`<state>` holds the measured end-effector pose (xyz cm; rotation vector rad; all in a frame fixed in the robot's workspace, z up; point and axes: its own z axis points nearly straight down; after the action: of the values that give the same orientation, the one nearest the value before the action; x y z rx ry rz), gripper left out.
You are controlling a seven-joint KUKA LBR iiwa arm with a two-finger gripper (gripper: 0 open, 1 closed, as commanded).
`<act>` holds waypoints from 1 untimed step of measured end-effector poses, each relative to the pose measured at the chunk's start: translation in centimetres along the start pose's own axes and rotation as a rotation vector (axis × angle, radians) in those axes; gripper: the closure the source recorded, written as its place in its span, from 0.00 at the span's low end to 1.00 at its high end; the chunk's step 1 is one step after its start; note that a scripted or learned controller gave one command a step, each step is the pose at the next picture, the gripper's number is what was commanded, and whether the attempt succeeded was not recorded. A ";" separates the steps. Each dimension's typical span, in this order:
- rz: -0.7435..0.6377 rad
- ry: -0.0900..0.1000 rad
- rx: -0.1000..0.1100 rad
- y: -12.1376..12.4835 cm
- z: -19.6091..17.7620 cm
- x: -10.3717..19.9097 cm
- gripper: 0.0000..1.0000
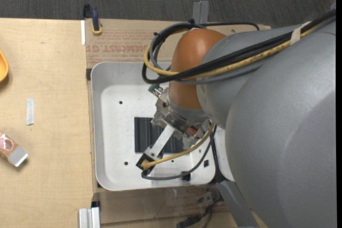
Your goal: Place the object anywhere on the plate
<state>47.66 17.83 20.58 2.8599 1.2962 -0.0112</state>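
The grey arm's claw (177, 124) hangs over the shallow white plastic bin (112, 131); whether it is spread or pressed together cannot be told. A flat black ribbed rectangle (143, 133) lies on the bin floor just beside the claw, at its nine o'clock.

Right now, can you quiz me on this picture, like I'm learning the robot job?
1. True or false: the arm reaches over the white bin.
2. What colour is the ribbed thing lying in that bin? A) red B) black C) yellow
3. Fill in: the band above the wrist is ____.

Key: 1 true; 2 B; 3 orange.
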 end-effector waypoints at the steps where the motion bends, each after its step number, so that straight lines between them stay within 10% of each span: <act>1: 0.000 0.000 0.000 0.0 0.0 0.0 0.00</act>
<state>47.66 17.83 20.58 2.8600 1.2961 -0.0112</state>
